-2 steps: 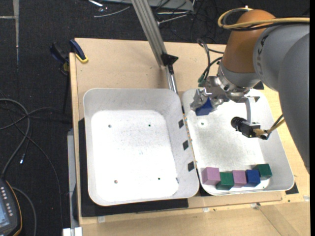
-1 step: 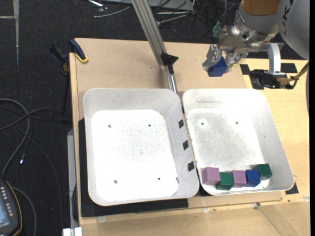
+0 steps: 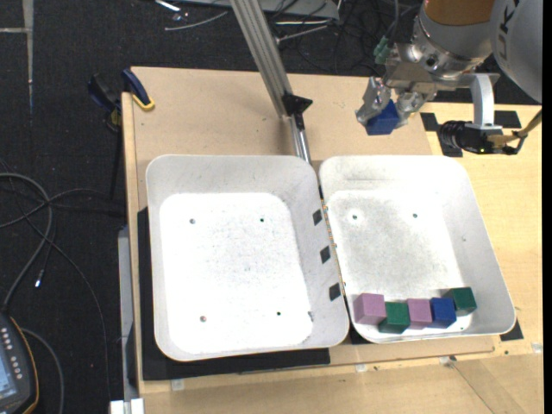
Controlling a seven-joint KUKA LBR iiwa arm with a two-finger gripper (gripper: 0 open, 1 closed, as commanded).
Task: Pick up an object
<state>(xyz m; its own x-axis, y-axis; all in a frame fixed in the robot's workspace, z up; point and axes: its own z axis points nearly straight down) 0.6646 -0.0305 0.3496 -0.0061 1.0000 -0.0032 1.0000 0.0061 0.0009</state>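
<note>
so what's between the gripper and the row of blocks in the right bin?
Camera view: bare white floor of the right bin. The gripper holds a blue block above the bin's far edge; the row of blocks sits along the near wall.

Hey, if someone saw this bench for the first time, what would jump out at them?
Probably the gripper raised above the right bin's far edge, with a blue block between its fingers. Next, the row of purple, green and blue blocks crowded along the near edge of the right bin.
</note>
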